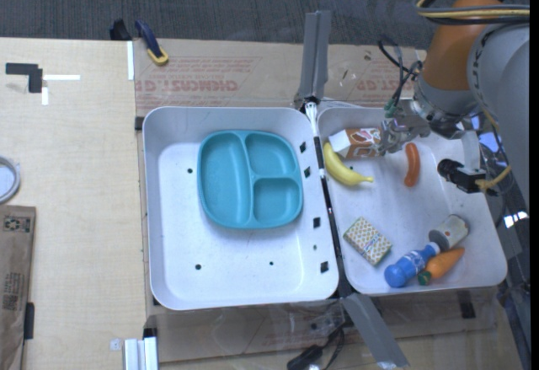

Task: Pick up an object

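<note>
We see a teal divided plastic plate (250, 178) in the left bin | right of the plate, a yellow banana (344, 168) lies just left of a small brown-and-white packet (362, 142) | the two-finger gripper (394, 136) sits low at the packet's right end; finger state: we cannot tell | step: reaching to grasp | next, we judge: close on packet, lift straight.

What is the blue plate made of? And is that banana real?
The blue plate looks like smooth moulded plastic: one even colour, soft rounded dividers, a faint sheen. The banana is probably a plastic toy, since its yellow is uniform and a little glossy, but the view can't settle that.
</note>
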You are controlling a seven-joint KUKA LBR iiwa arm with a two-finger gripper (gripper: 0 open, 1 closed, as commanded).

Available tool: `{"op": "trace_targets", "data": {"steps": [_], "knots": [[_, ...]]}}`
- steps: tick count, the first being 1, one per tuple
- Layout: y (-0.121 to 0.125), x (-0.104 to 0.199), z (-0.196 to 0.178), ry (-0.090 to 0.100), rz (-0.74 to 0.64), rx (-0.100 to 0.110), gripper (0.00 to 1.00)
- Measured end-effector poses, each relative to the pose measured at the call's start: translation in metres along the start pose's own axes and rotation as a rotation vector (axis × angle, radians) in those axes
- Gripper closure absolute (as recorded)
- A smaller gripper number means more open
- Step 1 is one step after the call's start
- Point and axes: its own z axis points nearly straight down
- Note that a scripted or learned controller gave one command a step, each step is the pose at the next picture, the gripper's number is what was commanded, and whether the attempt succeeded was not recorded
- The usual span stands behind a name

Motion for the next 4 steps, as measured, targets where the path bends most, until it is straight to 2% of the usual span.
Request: {"op": "trace_targets", "data": {"steps": [1,2,3,4], "knots": [[-0.001,-0.009,0.000,-0.013,0.008,-0.005,0.00],[-0.050,-0.020,0.025,0.006,-0.003,-0.017,0.00],[-0.061,-0.074,-0.010,0.005,0.015,-0.019,0.00],[-0.061,-0.074,-0.019,0.005,0.017,-0.020,1.00]]}}
